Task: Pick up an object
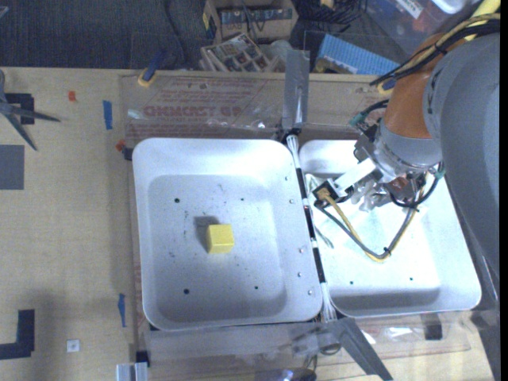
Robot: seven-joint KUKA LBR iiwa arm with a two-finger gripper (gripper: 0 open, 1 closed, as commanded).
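A pale wooden bench point(63, 236) fills the camera view, with cluttered boxes and cables beyond its far edge at 12 o'clock. On it sit 2 shallow white bins side by side: the left bin point(159, 161) and the right bin point(444, 284). There is 1 object to pick, a small yellow block point(220, 238), lying near the middle of the left bin's floor, apart from every wall. The 1 arm point(413, 117) enters from 3 o'clock, and its gripper point(373, 193) hangs over the right bin's 10 o'clock corner, well apart from the block; whether its jaws are apart or together I cannot tell. A yellow-and-black cable point(373, 244) loops beneath the wrist.

Risk, as I judge it: the gripper must cross the divider between the bins, and a low traverse could catch that rim or snag the cable. An off-centre descent could nudge the block away instead of straddling it.
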